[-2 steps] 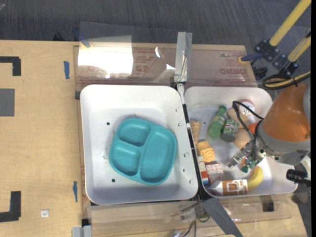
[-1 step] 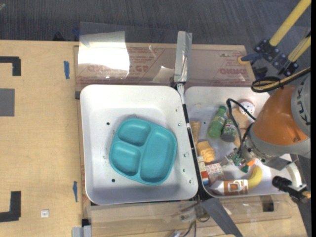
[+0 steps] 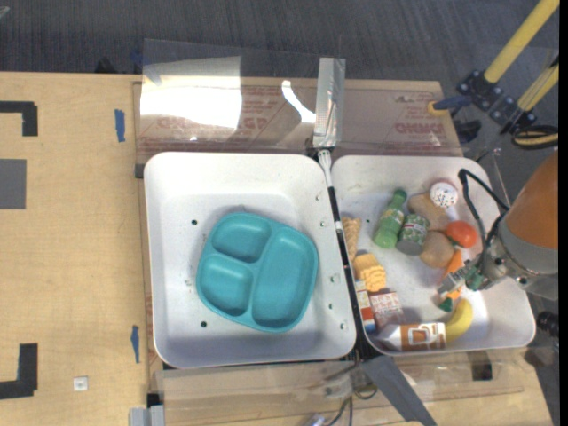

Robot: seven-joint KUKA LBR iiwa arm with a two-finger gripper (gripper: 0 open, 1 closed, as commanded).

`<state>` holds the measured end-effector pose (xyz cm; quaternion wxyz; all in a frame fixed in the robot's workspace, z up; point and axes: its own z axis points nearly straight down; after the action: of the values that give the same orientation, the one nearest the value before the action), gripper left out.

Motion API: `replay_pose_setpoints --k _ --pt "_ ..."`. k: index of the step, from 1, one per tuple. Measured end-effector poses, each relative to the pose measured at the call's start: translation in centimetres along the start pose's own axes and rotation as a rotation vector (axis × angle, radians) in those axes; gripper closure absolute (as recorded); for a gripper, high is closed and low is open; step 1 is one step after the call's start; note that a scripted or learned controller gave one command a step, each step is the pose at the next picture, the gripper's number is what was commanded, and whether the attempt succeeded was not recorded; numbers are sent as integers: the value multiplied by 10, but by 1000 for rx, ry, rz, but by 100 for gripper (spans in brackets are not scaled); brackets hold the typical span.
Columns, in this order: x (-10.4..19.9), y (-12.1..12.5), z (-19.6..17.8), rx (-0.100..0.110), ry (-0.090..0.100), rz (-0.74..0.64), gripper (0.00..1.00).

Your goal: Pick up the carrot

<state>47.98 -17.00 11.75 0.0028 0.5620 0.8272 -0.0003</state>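
The gripper (image 3: pixel 463 280) is seen low in the right bin (image 3: pixel 515 327); finger state cannot be told. The carrot (image 3: pixel 454 263) lies touching or just beside its tip. A banana (image 3: pixel 460 319) sits just below it, a green bottle (image 3: pixel 390 220) farther left, a teal tray (image 3: pixel 257 272) farthest, in the left bin (image 3: pixel 169 238).

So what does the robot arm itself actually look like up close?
The arm comes in from the right as a rounded grey body with a broad orange band above the wrist. A thin black cable loops along it towards the gripper, a small dark metal piece with greenish parts at its tip.
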Motion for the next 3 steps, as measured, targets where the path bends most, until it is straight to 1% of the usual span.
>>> replay_pose_setpoints --k 1,2,3 --pt "56 66 -80 -5 3 71 100" --pt "2 48 16 -2 2 -365 100" --pt "27 30 22 0 6 -599 100"
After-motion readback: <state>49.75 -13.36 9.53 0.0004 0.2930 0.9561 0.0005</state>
